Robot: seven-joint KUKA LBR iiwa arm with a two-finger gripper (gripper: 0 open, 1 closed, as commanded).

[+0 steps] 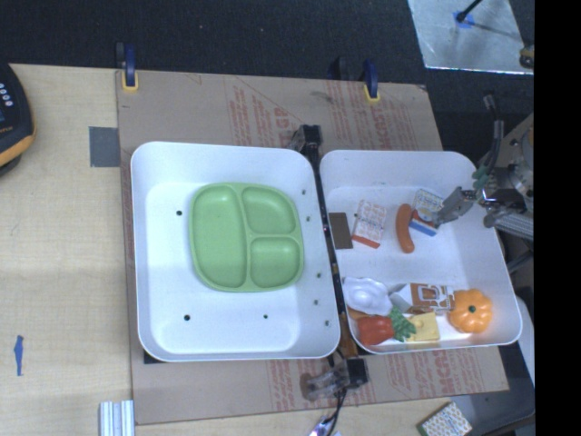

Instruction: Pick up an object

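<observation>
Two white bins are seen side by side on the bench, and the action sits in the right bin (472, 243). The gripper (451, 205) is reached in from the right bin's far right wall, low over its upper half. How far the fingers are spread cannot be told; the tip is too small and blurred here. The tip is met by a small can with a blue base (427, 212), lying tilted just inside the right bin's upper middle; it may be touched by the fingers, but a grip is not shown.

Just left of the can, still in the right bin, a red sausage (405, 228) is laid upright on the floor, close beside the can. Further left a red-and-white carton (369, 222) is placed, and against the right bin's left wall a brown block (339, 230) is set.

Along the right bin's near edge a cluster is packed: a white piece (367, 294), a red pepper with a green stem (379, 328), a yellow slab (423, 327), a small printed box (430, 294) and an orange pumpkin (471, 311) in the near right corner. These are kept well apart from the gripper.

In the left bin (154, 243), beside the right bin, a green divided plate (245, 236) is rested at the centre.
</observation>
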